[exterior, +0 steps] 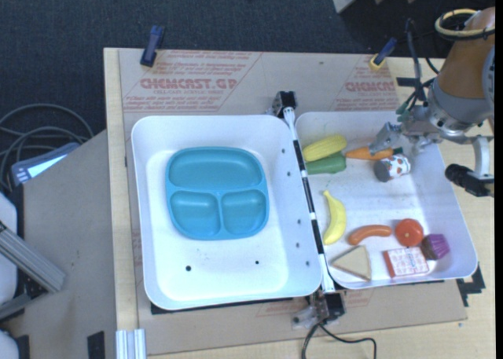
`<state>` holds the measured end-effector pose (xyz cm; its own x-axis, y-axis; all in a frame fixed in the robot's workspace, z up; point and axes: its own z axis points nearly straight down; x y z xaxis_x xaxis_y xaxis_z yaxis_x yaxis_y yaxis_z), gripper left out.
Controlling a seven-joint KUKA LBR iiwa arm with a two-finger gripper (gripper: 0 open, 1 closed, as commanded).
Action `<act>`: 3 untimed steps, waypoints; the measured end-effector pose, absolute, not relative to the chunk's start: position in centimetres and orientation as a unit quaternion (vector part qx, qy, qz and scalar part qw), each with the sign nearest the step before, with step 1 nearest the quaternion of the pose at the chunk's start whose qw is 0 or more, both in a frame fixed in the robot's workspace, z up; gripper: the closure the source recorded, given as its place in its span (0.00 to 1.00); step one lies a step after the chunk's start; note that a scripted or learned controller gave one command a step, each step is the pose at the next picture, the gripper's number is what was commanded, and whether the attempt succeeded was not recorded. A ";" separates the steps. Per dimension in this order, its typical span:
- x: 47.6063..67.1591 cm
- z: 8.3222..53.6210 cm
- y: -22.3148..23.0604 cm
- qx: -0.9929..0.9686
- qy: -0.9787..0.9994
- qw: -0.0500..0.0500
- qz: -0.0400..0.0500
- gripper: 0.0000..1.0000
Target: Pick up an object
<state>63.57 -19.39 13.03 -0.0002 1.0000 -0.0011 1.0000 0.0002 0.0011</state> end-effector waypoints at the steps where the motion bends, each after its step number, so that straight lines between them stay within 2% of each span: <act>1: 64.5 8.4 -17.5 0.707 0.707 0.000 0.000 0.00; 2: 61.2 8.5 -14.6 0.707 0.707 -0.001 0.000 0.00; 3: 61.3 9.5 -14.6 0.707 0.707 0.000 0.000 1.00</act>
<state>61.29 -14.61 9.49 -0.0005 1.0000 -0.0003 1.0000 0.0005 0.0006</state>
